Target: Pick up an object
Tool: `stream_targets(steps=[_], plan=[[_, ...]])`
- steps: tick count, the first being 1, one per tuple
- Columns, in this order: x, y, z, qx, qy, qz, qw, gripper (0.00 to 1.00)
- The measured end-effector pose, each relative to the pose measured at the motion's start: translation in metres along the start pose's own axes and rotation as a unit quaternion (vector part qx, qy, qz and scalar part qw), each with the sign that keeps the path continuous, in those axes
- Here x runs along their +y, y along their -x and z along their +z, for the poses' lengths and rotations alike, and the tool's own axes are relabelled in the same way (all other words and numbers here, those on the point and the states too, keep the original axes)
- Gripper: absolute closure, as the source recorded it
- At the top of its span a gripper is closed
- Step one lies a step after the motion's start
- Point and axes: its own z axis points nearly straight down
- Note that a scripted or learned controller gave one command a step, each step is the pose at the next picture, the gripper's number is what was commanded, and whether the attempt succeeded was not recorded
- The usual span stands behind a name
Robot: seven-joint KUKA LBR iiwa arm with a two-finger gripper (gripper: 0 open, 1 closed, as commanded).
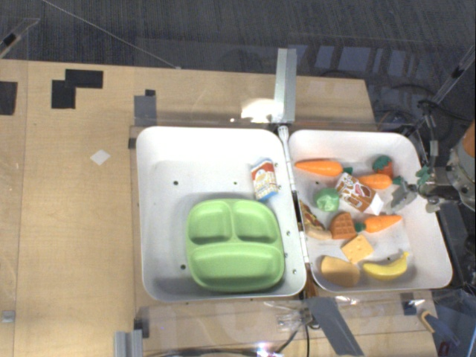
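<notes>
The right bin holds several toy foods: a long carrot, a second carrot, a third carrot, a green vegetable, a printed snack packet, a cheese wedge, a banana and a tan bread piece. My gripper hovers over the right side of this bin, just right of the snack packet and above the third carrot. Its fingers look spread and nothing sits between them.
The left bin carries a green compartment plate and a small printed carton near the dividing wall. A metal post stands behind the bins. The arm enters from the right edge.
</notes>
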Motion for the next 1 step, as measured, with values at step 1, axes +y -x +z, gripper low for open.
stream_targets(steps=[1], plan=[[-0.0123,-0.0385,0.1264,0.0,0.001,-0.01,0.9999,0.0]])
